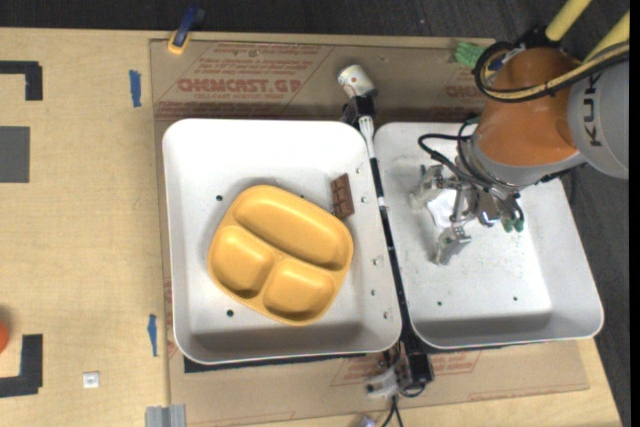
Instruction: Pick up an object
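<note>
1. The claw is hanging low inside the right bin, under the arm's orange band, which is reaching in from the right. A pale, crumpled-looking shape is sitting among its metal parts, too small and blurred to name.

2. Whether the claw is spread or pressed together I cannot tell — the fingers are lost in the wrist hardware, and nothing can be made out pinched between them.

3. The plain candidates are lying in the left bin, across the shared rims from the claw — so the coming move would, in my judgement, be running leftward over that divide.

4. The yellow divided tray is sitting in the middle of the left bin, well apart from the claw. Its long axis is running at a slant, from far-left to near-right.

5. The small brown block is lying just beside the tray's far-right edge, nearer the claw than the tray's middle. Its long axis is running roughly far-to-near, almost parallel to the divide.

6. Both bins are resting on the bench.
</note>
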